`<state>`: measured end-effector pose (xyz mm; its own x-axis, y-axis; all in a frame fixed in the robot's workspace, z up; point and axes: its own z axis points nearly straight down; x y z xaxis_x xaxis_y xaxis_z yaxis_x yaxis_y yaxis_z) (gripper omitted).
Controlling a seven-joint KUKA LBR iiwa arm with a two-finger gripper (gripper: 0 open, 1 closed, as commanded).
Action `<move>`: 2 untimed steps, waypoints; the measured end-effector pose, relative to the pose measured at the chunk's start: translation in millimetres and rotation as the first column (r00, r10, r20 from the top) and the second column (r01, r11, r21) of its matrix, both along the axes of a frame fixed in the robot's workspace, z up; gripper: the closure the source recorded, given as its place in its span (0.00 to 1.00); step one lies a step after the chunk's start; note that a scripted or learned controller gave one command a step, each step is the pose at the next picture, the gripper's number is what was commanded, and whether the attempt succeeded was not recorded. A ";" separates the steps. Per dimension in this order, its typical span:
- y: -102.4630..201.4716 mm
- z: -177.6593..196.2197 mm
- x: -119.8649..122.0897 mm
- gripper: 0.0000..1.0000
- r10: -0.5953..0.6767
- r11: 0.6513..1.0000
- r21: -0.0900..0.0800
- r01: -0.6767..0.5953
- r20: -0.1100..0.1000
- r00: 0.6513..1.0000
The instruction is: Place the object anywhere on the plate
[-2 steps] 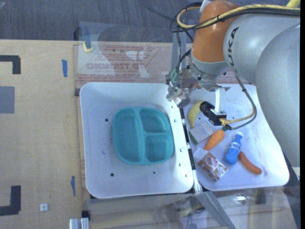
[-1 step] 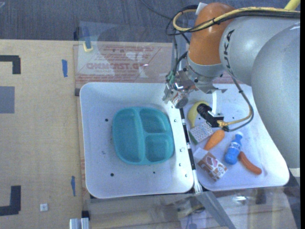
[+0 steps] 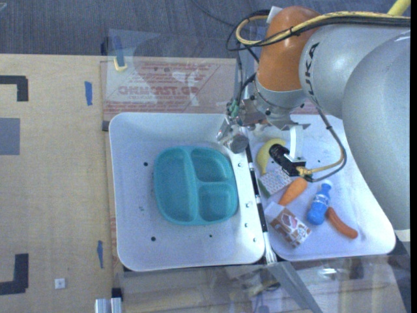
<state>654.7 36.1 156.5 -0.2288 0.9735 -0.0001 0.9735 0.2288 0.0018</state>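
Gripper (image 3: 236, 135) over the bins' shared wall, finger state impossible to tell; teal plate (image 3: 195, 184) just left and nearer, objects right.

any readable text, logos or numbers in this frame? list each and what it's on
"KUKA": dark letters on the grey arm, running vertically, just legible.
Red print on the cardboard sheet behind the left bin: too blurred to read.
Patterned packet in the right bin: print too small to read.
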 end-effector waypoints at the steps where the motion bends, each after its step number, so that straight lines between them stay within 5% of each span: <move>1: 13.9 2.9 -2.4 0.00 0.187 0.982 -0.009 -0.187 -0.002 0.982; 2: 12.1 2.4 -1.4 0.00 0.301 0.953 -0.016 -0.301 -0.008 0.954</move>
